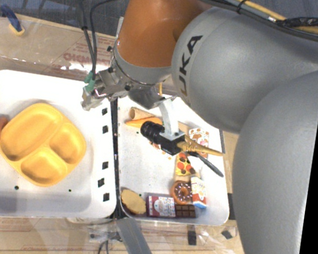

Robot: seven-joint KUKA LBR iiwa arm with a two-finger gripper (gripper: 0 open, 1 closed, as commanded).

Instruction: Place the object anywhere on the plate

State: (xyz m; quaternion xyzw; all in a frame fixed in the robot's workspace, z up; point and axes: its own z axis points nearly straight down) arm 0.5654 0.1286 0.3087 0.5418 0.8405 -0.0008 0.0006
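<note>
While pincer (91, 91) hovers over left bin's (10, 90) right edge — grip state unclear — yellow plate (41, 142) lies nearby, lower-left.

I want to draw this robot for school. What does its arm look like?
The arm is big, smooth and rounded, mostly grey. Near the end it has a wide orange band. The pale letters "UKA" stand on the grey part. Thin black cables loop beside the band. The gripper at the tip is small and metal-grey, with a bit of green on it.
</note>
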